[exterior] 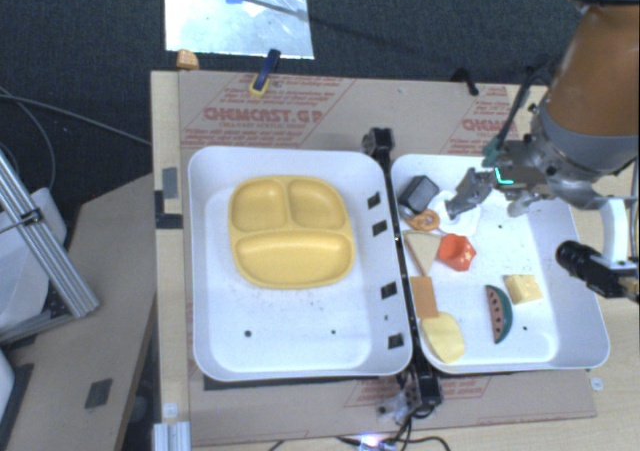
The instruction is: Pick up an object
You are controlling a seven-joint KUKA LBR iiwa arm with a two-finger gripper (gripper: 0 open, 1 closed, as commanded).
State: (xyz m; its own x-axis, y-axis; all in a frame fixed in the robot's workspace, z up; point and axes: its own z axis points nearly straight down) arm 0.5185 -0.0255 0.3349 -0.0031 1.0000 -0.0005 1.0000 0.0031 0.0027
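Left bin: a shallow white plastic tub with rounded corners, bearing a yellow divided plate, matte, smooth, moulded into three compartments. The plate lies toward the bin's 11 o'clock and is well apart from the gripper.

Right bin: the same white plastic, holding the small candidates for picking. At its 10 o'clock lies a dark grey block, boxy and dull. Just below it is a small orange-and-tan piece, too small to identify. Near the centre sits a red lump, glossy and angular, like a toy pepper or strawberry. At 8 o'clock a tan wedge and an orange-brown slab lie along the wall, and at 7 o'clock a pale yellow rounded piece touches the slab's lower end. At 5 o'clock lies a watermelon slice, curved, green-rimmed, red-faced with dark seeds; at its 2 o'clock rests a pale yellow cube.

Gripper: metallic grey, at the bin's 12 o'clock, above the red lump's 1 o'clock. Its two fingers appear spread, with nothing between them.

Progress: judged from this layout, nothing is lifted; every object rests on a bin floor. Descent, closure and lift all remain.
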